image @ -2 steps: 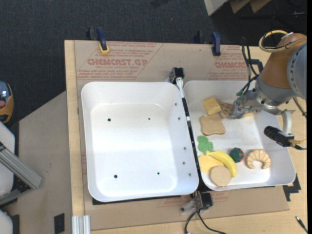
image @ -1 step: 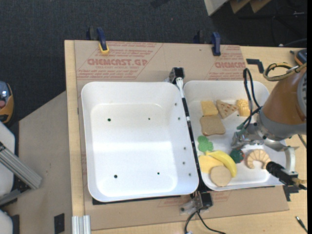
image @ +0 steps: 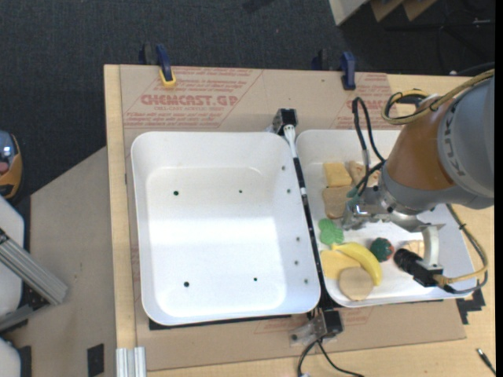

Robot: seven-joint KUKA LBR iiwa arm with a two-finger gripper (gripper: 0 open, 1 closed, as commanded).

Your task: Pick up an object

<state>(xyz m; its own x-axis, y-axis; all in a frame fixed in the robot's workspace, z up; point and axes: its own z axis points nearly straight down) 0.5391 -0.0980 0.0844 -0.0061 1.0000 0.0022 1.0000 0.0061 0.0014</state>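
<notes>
the left bin point(image: 212, 226) is a shallow white tray with a few small dark dots on its floor. above it, on the brown board point(image: 118, 210) under both bins, red print reads "chemcast gp", repeated in smaller lines too fine to read; a second patch of the same red print sits further right, partly covered.

the right bin point(image: 310, 144) holds all the task's objects, clustered along its left and near side. a pale tan block point(image: 338, 174) lies at the far end, with a browner piece point(image: 335, 203) just beside it. nearer the camera sits a small green lump point(image: 331, 232), then the yellow banana point(image: 360, 259) curving over a round tan disc point(image: 355, 285). a dark green ball point(image: 381, 249) lies just right of the banana.

these look like toy foods, probably light, hard plastic or foam, so smooth and apt to slip. the banana looks the best candidate: long and narrow, best pinched across its middle. the disc lies flat and offers little edge.

the gripper point(image: 357, 210) hangs low over the bin, above the green lump and the brown piece. its tips are buried under the wrist and cables, so i cannot tell how it is set, nor whether anything is in it.
</notes>
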